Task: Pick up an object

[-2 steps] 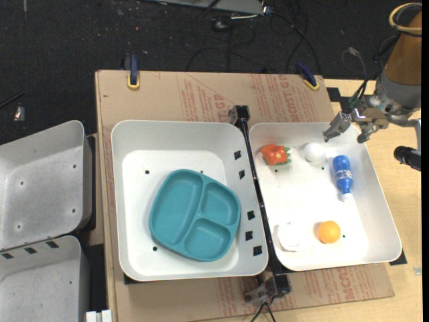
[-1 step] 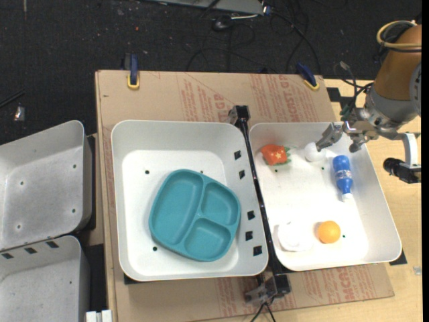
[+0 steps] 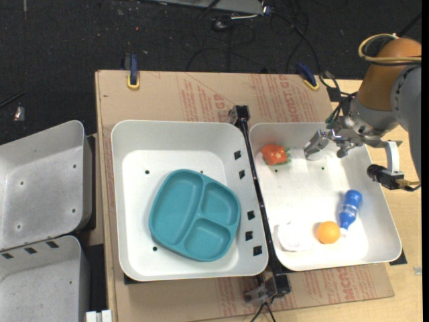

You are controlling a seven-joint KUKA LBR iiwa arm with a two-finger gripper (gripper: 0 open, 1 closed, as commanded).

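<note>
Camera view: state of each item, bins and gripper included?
Gripper: open, over the right bin's far side, holding nothing.
Tomato: resting in the right bin, far left corner.
Bottle: lying on its side, right bin.
Orange: resting beside the bottle's near end.
White lid: lying flat, right bin.
Teal tray: flat, face up, in the left bin.

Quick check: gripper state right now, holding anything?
Two-finger gripper: open, holding nothing, above the right white bin, beside the red strawberry-like toy.
</note>
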